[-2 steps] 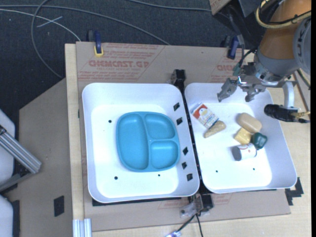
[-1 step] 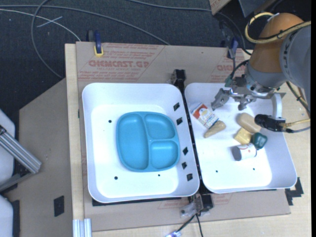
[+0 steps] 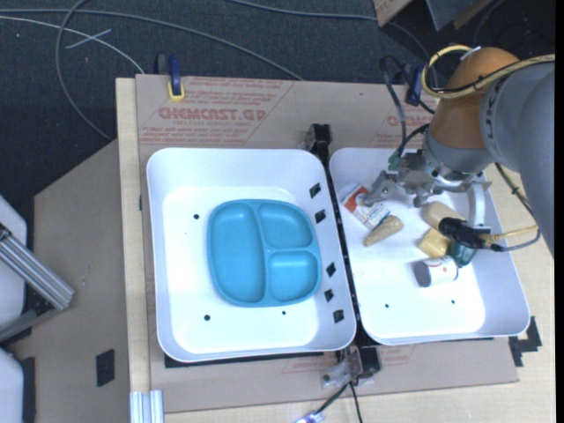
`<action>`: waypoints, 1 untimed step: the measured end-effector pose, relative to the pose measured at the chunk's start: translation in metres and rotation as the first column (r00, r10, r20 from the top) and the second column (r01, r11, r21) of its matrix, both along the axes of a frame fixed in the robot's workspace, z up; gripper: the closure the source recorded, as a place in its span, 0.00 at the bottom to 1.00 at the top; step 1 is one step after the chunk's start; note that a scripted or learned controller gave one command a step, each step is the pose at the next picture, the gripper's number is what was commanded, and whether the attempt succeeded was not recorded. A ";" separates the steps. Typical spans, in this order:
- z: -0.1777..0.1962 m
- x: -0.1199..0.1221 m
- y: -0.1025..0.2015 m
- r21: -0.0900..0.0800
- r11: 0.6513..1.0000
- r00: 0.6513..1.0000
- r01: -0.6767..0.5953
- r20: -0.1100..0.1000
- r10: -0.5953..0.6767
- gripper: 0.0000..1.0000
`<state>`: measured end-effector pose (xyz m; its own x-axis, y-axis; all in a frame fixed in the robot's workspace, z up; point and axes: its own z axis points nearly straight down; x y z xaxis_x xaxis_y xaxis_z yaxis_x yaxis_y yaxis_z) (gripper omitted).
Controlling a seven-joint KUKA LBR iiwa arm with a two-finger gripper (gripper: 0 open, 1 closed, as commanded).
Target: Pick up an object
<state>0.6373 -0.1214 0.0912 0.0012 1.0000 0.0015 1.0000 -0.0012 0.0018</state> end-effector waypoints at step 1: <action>0.017 0.003 0.001 0.000 1.000 1.000 -0.002 0.010 0.002 1.00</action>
